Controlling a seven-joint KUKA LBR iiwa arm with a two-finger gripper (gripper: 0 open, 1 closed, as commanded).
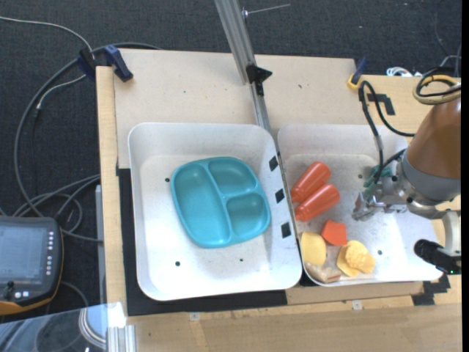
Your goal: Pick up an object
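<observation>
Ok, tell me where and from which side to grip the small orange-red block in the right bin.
Grip the orange-red block across its left and right faces, coming straight down from above. It lies flat with its top exposed; the yellow piece and the ridged yellow piece crowd its near side, so fingers probably fit better at the sides. The end effector sits just right of it.

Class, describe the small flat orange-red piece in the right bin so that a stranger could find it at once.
Start at the right bin, which holds the toy food. Near its front edge, below the two long orange pieces, lies the small orange-red piece. Unlike the pale yellow items beside it, it is flat, angular and reddish.
</observation>
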